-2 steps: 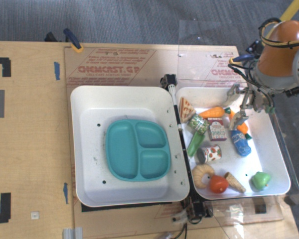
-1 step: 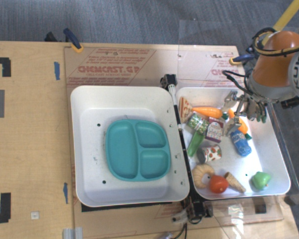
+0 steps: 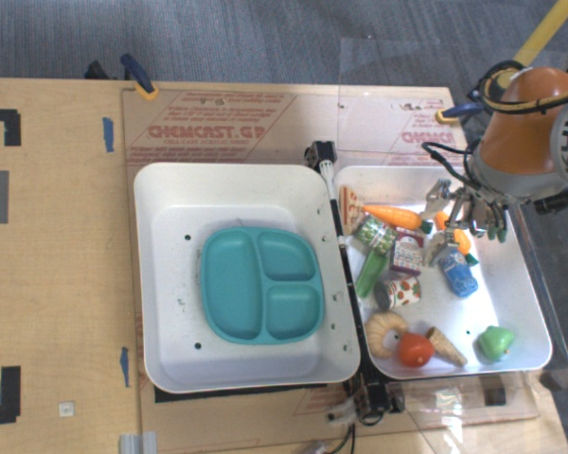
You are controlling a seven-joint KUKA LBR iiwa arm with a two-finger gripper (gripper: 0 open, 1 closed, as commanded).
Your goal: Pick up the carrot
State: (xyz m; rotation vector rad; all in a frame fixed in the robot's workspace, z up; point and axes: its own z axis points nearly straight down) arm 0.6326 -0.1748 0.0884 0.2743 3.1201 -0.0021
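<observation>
Right bin (image 3: 530, 296): carrot (image 3: 394, 217) lay beside gripper (image 3: 461, 223) (jaw state unreadable), hemmed by green can (image 3: 375, 234), blue bottle (image 3: 457, 274); tomato (image 3: 416, 350) sat further off.

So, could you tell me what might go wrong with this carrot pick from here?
1. The carrot lies in a crowded corner of the right bin, close against a green can and a flat striped item, so a grasp could catch a neighbour instead.
2. The gripper hangs over the carrot's right end rather than its middle, beside a blue bottle; a close there might slip off the tip.
</observation>
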